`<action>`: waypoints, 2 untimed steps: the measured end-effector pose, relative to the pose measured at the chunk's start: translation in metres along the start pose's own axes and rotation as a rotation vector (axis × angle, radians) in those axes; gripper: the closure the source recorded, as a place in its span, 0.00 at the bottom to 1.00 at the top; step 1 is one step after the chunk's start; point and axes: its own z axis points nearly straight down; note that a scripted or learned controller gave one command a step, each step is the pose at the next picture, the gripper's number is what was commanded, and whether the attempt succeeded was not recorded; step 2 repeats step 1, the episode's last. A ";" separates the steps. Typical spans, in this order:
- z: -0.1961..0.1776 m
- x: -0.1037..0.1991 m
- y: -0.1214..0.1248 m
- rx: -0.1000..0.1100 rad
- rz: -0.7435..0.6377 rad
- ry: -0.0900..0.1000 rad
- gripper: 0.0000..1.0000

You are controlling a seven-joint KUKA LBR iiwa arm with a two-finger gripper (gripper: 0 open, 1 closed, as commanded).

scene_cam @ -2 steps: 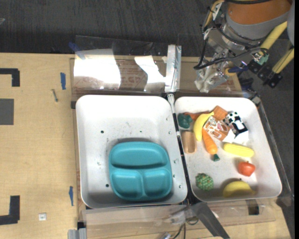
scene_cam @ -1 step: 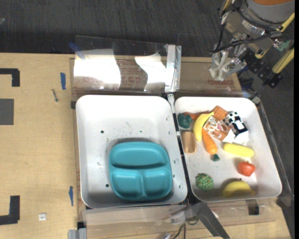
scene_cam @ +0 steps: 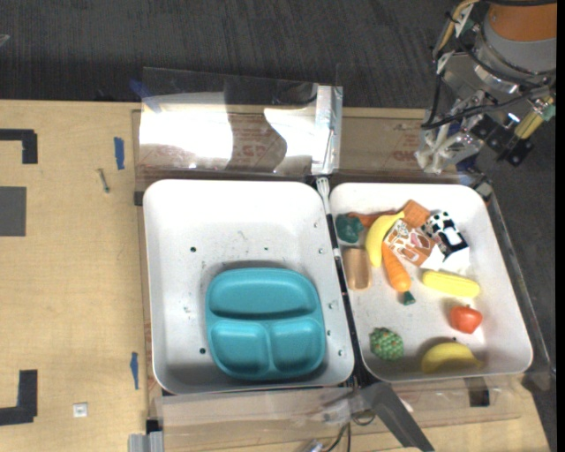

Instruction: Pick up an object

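The arm (scene_cam: 521, 26) enters at the upper right of the frame, its orange band at the top edge. Its end effector (scene_cam: 441, 150) hangs beyond the top edge of the right bin (scene_cam: 508, 265), over the surface rather than over the toys. The pale fingers (scene_cam: 433, 154) show nothing between them; how far apart they stand cannot be told from this angle.

The right bin holds a cluster of toy foods. Near its upper middle lie a curved banana (scene_cam: 378, 237), an orange carrot (scene_cam: 399, 275) with a green tip, a printed card packet (scene_cam: 408, 243) and a black-and-white block (scene_cam: 448, 234). A teal lump (scene_cam: 350, 229) and a tan cylinder (scene_cam: 357, 267) sit against the left wall. Lower down are a yellow corn-like piece (scene_cam: 450, 283), a red tomato (scene_cam: 465, 318), a green broccoli (scene_cam: 386, 342) and a yellow lemon (scene_cam: 448, 355) near the bottom rim.

The left bin (scene_cam: 177, 221) carries a teal divided tray (scene_cam: 263, 322) in its lower half. A clear plastic sheet (scene_cam: 238, 132) lies above the left bin.
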 end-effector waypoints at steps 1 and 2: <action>-0.017 0.029 -0.034 0.007 0.029 -0.006 1.00; -0.017 0.029 -0.034 0.007 0.029 -0.006 1.00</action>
